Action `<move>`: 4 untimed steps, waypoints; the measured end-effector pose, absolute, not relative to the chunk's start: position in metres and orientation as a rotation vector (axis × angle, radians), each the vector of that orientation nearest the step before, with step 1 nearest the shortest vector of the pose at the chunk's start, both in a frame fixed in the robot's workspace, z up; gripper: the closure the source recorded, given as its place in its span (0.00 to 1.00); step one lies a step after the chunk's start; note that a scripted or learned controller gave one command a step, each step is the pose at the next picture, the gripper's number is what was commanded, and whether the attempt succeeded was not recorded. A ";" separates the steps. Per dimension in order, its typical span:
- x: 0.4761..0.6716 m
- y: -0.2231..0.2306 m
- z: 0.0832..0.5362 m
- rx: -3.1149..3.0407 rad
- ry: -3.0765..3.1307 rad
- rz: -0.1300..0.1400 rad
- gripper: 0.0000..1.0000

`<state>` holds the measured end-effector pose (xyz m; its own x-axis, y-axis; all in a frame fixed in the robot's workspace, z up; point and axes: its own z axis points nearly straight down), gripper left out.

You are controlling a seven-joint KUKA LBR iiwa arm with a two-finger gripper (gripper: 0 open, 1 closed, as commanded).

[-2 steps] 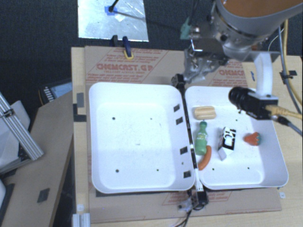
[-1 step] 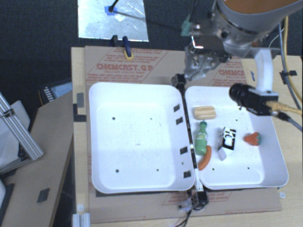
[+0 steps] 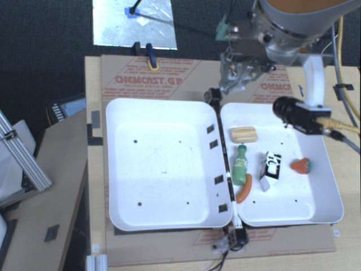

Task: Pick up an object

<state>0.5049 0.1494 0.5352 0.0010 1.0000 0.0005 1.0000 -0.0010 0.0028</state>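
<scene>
The hand (image 3: 240,78) hangs above the far rim of the right bin (image 3: 321,208); whether it is open or closed, I cannot tell. Just below it lies the bread roll (image 3: 243,134), with the green bottle (image 3: 241,164) and carrot (image 3: 243,191) beyond, probably ready targets.

We see a silver sheet (image 3: 134,14) beyond the cardboard (image 3: 163,78), and an aluminium rail (image 3: 20,151) at far left.

Two bins (image 3: 163,123) of smooth, matt white plastic rest on printed brown cardboard (image 3: 169,78). Behind lies a crinkled, shiny foil sheet (image 3: 113,21).
</scene>
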 end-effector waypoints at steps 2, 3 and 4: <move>0.537 0.203 0.535 2.212 2.229 0.005 1.00; 0.559 0.236 0.535 2.213 2.228 0.004 1.00; 0.486 0.235 0.536 2.215 2.227 0.004 1.00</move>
